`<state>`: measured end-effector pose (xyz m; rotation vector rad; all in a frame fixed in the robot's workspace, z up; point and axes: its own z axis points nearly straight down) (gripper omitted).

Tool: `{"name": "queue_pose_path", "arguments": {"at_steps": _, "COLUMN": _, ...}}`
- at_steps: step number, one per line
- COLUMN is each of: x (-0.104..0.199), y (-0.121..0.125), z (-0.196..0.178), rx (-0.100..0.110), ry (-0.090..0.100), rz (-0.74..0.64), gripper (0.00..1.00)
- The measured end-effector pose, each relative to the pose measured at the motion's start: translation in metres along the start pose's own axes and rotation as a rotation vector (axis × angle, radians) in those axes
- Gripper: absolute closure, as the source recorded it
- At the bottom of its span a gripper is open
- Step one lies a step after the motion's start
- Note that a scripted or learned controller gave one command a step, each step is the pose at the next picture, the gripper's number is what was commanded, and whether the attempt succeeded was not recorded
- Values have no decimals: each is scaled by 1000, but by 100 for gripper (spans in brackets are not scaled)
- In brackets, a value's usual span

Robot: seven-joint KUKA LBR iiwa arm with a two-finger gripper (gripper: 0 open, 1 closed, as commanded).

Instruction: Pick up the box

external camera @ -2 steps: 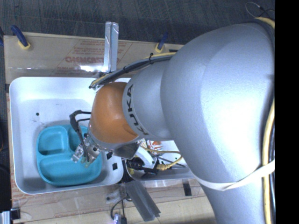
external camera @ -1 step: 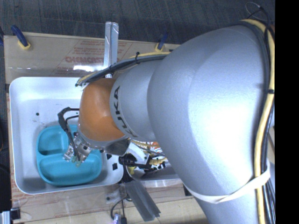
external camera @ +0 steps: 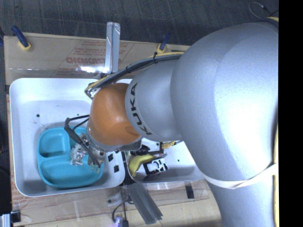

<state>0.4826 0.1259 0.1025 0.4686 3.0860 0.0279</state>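
Carefully lower onto the rim or middle divider of the blue box [external camera: 59,167], lying lower left of frame in the left bin [external camera: 23,108]. Impossible to tell how far the jaws above its right part stand open, or whether anything is gripped. Beware, lower centre, of a banana [external camera: 135,163] and a black-and-white item [external camera: 155,166] in the right bin [external camera: 184,167], largely covered by the arm [external camera: 213,103].

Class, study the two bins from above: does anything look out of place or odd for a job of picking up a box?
One oddity: the gripper is down over a blue divided tray in the left bin, not over any box. A yellow banana lies in the right bin, partly hidden under the arm. Nothing looks spilled or broken.
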Motion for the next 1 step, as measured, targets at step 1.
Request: {"name": "queue_pose_path", "arguments": {"at_steps": 1, "x": -12, "y": -50, "z": -91, "rx": 22, "ry": 15, "rz": 148, "gripper": 100}}
